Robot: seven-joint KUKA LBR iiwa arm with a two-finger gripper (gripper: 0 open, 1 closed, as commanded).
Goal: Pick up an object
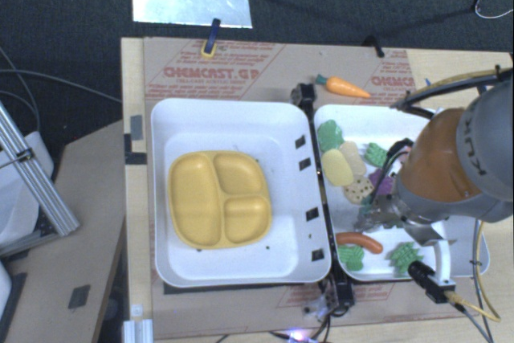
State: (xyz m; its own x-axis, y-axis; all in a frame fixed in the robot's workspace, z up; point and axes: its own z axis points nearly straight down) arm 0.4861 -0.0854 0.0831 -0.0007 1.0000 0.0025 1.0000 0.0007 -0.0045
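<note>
Gripper [376, 214] sits low inside the right bin [462, 253], under the grey and orange arm [450, 165]; whether it is clenched or released cannot be told, as the wrist hides it. Taking the right bin as landmark: a red sausage [360, 241] lies just below the gripper, a dice [358, 189] just above it, a yellow lemon-like piece [337, 168] and green leafy toys [329, 134] farther up. A green piece [404, 254] lies near the bin's lower edge. Outside, a carrot [344, 86] rests above the bin, and a yellow divided tray [218, 198] fills the left bin [185, 120].
</note>
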